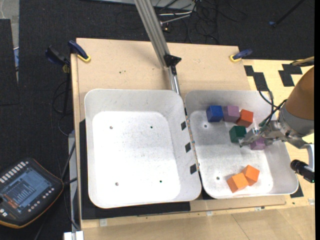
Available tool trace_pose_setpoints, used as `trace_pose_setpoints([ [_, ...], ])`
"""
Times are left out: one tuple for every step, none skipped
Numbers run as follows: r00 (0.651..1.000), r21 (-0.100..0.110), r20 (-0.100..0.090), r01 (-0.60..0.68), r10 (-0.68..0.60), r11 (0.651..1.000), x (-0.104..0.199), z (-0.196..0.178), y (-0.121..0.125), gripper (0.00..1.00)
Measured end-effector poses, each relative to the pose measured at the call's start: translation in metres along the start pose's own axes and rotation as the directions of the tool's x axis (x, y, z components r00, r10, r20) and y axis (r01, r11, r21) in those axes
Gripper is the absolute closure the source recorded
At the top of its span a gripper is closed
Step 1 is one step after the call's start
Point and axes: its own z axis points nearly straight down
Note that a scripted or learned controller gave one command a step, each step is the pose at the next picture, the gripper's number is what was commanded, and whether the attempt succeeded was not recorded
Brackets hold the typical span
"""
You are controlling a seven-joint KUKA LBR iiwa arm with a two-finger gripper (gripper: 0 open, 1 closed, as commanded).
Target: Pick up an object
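The gripper (254, 140) sits low in the right bin (280, 186) at a purple block (258, 144) – grip unclear – and could nudge the green block (237, 133) just beside it, spoiling the pick.

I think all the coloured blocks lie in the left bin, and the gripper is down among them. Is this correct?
Not quite. The camera view shows the blocks, such as the blue block and the green block, in the right bin, not the left bin. The gripper is indeed down among them.
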Motion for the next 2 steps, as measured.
trace_pose_setpoints([
  [1.000, -0.001, 0.001, -0.001, 0.001, 1.000, 0.000, -0.008, 0.000, 1.00],
  [1.000, 0.017, -0.008, 0.000, 0.000, 1.000, -0.002, -0.056, -0.006, 1.00],
])
